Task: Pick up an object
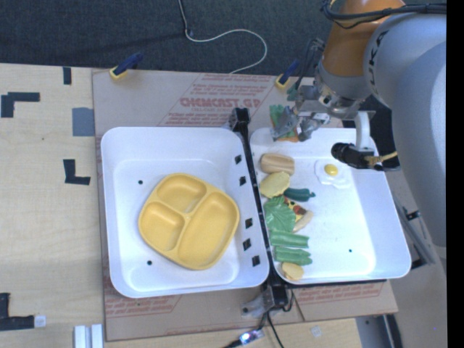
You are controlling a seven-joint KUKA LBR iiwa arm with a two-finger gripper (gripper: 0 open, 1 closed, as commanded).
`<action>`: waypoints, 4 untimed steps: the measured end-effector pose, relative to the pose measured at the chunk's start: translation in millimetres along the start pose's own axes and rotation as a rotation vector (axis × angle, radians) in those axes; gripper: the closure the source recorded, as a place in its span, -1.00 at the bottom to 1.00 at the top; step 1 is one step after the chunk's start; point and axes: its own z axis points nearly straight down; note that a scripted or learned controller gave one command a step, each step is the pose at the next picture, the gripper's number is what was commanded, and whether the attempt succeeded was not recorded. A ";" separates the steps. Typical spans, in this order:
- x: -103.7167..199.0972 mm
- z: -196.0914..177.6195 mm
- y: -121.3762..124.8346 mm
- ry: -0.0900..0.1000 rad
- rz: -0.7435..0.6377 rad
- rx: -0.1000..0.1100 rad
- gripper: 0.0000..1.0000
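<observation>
two shallow white bins sit side by side on a cardboard sheet (217,96) on the table (43,194). the left bin (116,216) carries a yellow divided plate (188,220) lying flat near its middle, with bare white floor around it on all sides. the right bin (377,245) has its things crowded along its left wall, just beside the black divider (250,187) where the two bins meet: a tan bread roll (277,163) at the top, a pale yellow round piece (274,185) touching it below, a small dark teal piece (299,193), a green leafy piece (276,213), a small piece with red spots (299,216), a bundle of green beans (291,248) and a small yellow piece (293,270) near the front rim. a toy fried egg (331,172) lies apart from this row, toward the bin's back right. the right half and front right corner of this bin are open floor.

the claw (296,127) hangs over the back left corner of the right bin, at the rim, with a green object (279,114) between its fingers, raised above the bin floor. the grey arm with its orange band (359,31) fills the upper right and overhangs the bin's back right edge. blue clamps (125,65) hold the cardboard at its back edge, and a white cable (225,38) loops over the dark floor behind it.
</observation>
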 end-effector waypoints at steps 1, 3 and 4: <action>-1.6 -14.8 7.8 0.001 0.000 -0.001 1.00; 7.1 -16.8 0.8 0.000 0.002 -0.001 1.00; -6.3 -2.3 -4.9 -0.001 0.003 0.001 1.00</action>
